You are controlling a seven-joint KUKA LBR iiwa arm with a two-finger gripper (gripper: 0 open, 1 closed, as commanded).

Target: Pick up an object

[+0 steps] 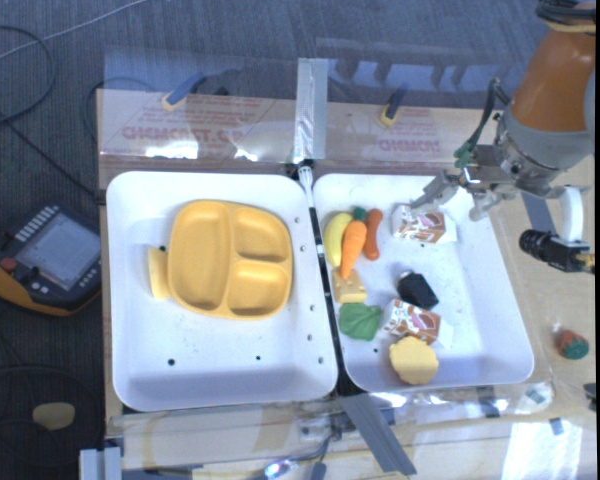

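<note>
My gripper (456, 197) hangs over the far right corner of the right bin (510, 298), open, with nothing between its fingers. Just below and left of it lies a white and red snack packet (420, 226). Also in this bin are a yellow banana (336, 234), an orange carrot (351, 247), a smaller red-orange carrot (373, 233), a pale yellow block (350, 289), a green leaf (359, 320), a black piece (417, 290), a second packet (412, 321) and a yellow lump (413, 360).
The left bin (130, 358) holds a yellow divided plate (230, 258) with a small yellow piece (157, 273) at its left. A small red and green toy (572, 344) lies on the bench right of the bins. A pendant (48, 256) rests on the floor at left.
</note>
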